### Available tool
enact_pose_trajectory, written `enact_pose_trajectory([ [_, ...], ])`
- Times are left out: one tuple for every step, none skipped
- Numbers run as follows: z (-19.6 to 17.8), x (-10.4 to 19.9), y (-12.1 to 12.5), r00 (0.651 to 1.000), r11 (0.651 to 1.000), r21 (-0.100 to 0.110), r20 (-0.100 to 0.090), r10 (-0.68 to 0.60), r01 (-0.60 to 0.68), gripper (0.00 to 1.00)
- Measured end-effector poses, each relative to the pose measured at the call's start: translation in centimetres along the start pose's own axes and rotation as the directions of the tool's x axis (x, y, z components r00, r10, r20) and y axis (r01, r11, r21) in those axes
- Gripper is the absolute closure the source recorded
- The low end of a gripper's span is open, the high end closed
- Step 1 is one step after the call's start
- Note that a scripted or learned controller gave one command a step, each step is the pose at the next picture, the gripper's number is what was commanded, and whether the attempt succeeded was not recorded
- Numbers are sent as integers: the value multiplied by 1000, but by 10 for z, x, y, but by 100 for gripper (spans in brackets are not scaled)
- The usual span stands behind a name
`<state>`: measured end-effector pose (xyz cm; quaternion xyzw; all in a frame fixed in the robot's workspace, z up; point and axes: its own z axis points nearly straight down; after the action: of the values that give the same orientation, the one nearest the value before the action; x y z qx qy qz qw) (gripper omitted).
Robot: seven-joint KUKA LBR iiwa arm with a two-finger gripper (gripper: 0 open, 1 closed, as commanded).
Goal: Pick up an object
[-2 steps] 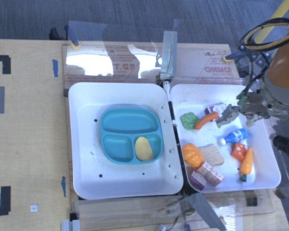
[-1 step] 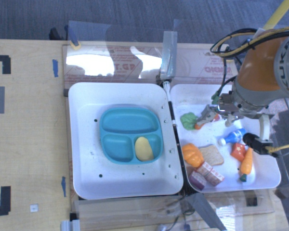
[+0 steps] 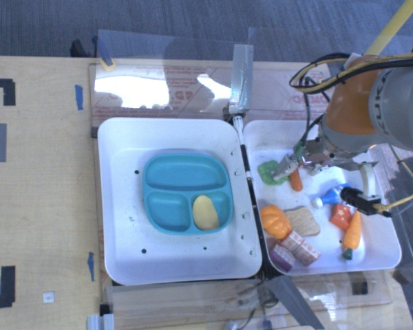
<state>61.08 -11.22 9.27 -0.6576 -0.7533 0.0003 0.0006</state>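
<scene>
Camera view has my gripper (image 3: pixel 292 169) low in the right bin (image 3: pixel 392 253), near that bin's left wall and toward its far edge. My fingers look pressed close together there, with a small orange piece (image 3: pixel 297 181) just under the tips and a green leafy toy (image 3: pixel 268 172) touching them on the left-wall side. I cannot tell whether either one is actually pinched (the tips are small and partly lost against the clutter), so I judge that I hold nothing yet.

Other candidates lie further along the same bin: an orange pumpkin-shaped toy (image 3: pixel 274 222) by the left wall, a slice of toast (image 3: pixel 303 221) just beside it, a pink and purple block (image 3: pixel 297 249) toward the near edge, a blue and white piece (image 3: pixel 328 198) near the middle, a red piece (image 3: pixel 341 216) and a carrot (image 3: pixel 352 233) toward the near right corner.

Across the divider, the left bin (image 3: pixel 117 205) carries a blue divided tray (image 3: pixel 186 174), with a yellow lemon-like toy (image 3: pixel 205 213) in the tray's near right compartment.

As I read it, the step in hand is the grasp itself, at the green and orange pair. The next move calls for a straight lift clear of the bin wall, slow enough to show whether anything comes up between my fingers; if not, I should spread them and come down again centred on one item.
</scene>
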Motion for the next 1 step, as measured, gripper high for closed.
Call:
enact_pose_trajectory([
  [-7,-1,1,1000,1000,0,-2,5,-5,100],
])
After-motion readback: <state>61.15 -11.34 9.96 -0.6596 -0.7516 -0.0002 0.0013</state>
